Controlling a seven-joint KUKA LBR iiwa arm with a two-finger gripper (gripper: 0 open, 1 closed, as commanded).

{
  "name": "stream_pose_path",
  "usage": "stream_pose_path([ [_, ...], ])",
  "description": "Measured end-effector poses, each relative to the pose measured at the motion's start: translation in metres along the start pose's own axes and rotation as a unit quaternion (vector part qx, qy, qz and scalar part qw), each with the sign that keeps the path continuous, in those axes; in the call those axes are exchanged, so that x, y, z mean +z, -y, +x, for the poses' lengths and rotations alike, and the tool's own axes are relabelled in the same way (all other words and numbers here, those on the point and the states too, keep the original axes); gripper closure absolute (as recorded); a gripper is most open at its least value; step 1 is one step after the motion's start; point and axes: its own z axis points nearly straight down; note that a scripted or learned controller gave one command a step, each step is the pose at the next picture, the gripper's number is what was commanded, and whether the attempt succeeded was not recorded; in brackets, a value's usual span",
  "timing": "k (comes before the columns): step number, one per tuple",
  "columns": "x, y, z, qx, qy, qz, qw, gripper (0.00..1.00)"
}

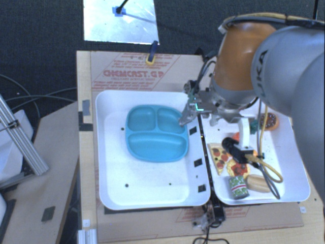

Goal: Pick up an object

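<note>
Objects (238,169) crowd the right bin (299,184); we read "CHEMCAST GP" on the table's brown sheet (133,74). We cannot tell the claw's (189,117) state.

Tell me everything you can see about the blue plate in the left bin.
The blue plate looks like matte plastic, a rounded rectangle with three compartments: two small ones at the far side, one large one nearer the camera. It lies flat, right side up, on the floor of the left bin, toward its right wall. The gripper is at its upper right corner; contact cannot be judged.
</note>
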Motion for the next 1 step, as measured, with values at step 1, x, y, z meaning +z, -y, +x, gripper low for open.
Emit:
stream_pose_path([
  [1, -0.0709, -0.0601, 0.0527, 0.0, -0.002, -0.005, 1.0, 0.0],
])
